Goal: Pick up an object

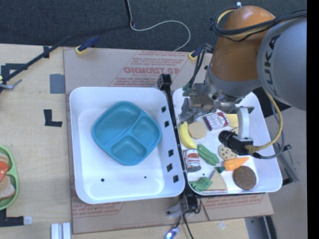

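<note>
Hovering over the right bin [271, 183], upper-left part: 1 claw [192, 106] on the grey arm [239, 49]; whether it is spread or closed cannot be told, and nothing is seen in its grip.

Right bin, contents, all candidates for the pick:
- 1 banana [187, 136], just below the claw, along the left wall.
- 1 tan disc [197, 130], touching the banana.
- 1 small can [192, 160].
- 1 carrot [234, 163].
- 1 brown round cookie [244, 177].

Left bin [79, 133]: 1 blue divided plate [127, 132].

Step, as judged: approach, before any grasp. Next move calls for settling over 1 item, likely the banana, then descending straight and closing without nudging its neighbours.
</note>
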### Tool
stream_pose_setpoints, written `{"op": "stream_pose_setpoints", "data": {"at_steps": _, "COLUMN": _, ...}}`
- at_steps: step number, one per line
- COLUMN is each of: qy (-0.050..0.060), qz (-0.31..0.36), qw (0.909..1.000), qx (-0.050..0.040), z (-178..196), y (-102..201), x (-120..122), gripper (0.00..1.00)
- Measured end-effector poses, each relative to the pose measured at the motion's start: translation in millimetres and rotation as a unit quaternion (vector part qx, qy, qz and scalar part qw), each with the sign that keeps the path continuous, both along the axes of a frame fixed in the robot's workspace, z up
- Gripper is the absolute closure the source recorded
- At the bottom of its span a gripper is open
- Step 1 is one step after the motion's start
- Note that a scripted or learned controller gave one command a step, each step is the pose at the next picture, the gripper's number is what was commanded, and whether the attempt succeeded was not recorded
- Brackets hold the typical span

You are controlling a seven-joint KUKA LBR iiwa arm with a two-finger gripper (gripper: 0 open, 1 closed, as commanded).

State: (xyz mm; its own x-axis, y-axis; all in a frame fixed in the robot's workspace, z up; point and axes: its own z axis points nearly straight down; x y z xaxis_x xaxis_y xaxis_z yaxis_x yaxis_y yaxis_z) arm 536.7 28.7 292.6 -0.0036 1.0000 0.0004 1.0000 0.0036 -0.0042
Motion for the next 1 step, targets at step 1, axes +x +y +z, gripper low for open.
{"op": "stream_pose_setpoints", "data": {"at_steps": 1, "qy": -0.005, "qz": 0.002, "qw": 1.0000, "qx": 0.0013, "z": 81.9, "y": 40.7, "x": -54.5, "gripper": 1.00}}
